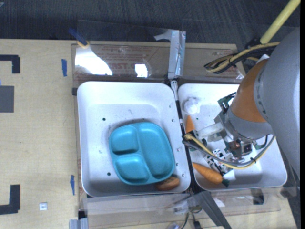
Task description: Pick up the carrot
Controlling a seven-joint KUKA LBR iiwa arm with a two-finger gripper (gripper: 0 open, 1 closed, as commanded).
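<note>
Grey arm (267, 104) bends over right bin (271, 175), above carrot (207, 171).

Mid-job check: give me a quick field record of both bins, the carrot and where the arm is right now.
left bin: shallow white bin holding a blue three-compartment plastic tray, with a brown rounded item at the tray's near edge
right bin: shallow white bin with the arm working inside
carrot: orange, lying near the right bin's front left corner
other items: a second orange piece by the divider; small white object behind it
arm: grey with orange band, lowered over the right bin
gripper: just above and right of the carrot; grasp cannot be confirmed
</note>
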